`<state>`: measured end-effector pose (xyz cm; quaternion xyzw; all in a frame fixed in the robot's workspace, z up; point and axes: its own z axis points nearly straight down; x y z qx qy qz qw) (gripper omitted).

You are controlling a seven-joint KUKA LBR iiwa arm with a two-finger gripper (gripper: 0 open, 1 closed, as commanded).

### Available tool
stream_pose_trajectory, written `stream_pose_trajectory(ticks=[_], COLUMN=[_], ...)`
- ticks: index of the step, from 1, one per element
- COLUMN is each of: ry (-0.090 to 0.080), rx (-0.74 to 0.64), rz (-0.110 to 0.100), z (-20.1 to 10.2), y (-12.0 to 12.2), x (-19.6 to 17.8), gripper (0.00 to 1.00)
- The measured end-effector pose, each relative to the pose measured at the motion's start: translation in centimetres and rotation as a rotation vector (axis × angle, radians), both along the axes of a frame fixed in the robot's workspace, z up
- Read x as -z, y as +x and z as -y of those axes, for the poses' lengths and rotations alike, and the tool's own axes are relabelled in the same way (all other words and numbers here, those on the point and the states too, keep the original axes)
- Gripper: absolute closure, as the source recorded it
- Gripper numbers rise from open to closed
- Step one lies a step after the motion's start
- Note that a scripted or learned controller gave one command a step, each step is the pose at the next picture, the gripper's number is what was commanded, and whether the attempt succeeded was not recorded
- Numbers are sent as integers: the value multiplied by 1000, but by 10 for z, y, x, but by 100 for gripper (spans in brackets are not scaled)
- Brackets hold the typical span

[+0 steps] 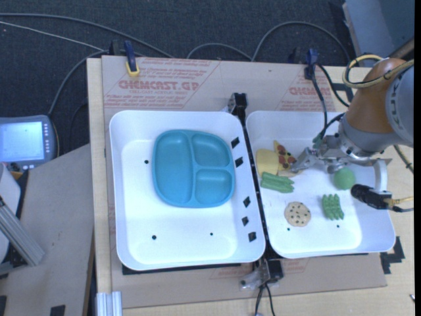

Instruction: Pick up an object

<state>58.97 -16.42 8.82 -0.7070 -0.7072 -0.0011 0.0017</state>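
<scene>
While my tool (304, 162), jaws spread and bare, hangs low in the right bin (375, 242) toward its far left corner, beside the small yellow plastic toy (266, 160), I judge that toy light, stiff, slippery, best pinched across its narrow middle.

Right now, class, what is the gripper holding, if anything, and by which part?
It cannot be told. The gripper sits low in the right bin beside the yellow toy, with nothing visibly in its grasp.
</scene>
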Motion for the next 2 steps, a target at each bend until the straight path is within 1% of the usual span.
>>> stream_pose_trajectory(ticks=[1, 2], ry=[-2, -5], rx=[-1, -2], rz=[10, 6], z=[0, -1], y=[3, 12], x=[-14, -62], gripper=[100, 100])
